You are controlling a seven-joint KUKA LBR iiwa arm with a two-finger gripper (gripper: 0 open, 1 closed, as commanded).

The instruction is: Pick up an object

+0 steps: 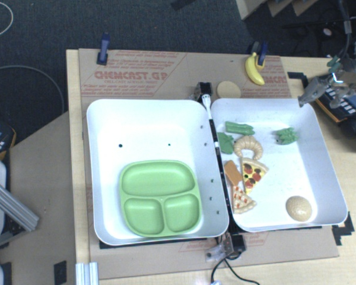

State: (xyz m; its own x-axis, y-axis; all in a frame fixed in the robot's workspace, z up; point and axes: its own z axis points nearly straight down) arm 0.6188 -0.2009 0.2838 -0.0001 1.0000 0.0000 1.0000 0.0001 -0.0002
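While the left bin (101,159) carries a green divided plate (160,196), the pickable toy food is gathered in the right bin (326,159): pizza slices (253,174), a croissant (250,145), green pieces (239,127) and a round bun (298,207), spaced loosely enough for a grasp. At the bin's far right corner hangs the gripper (320,88); I cannot tell its state, and nothing seems held.

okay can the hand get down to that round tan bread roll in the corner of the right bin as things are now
Probably yes. The hand hangs by the right bin's far right corner, and the bread roll lies alone in the near right corner, with nothing lying on it or close beside it.
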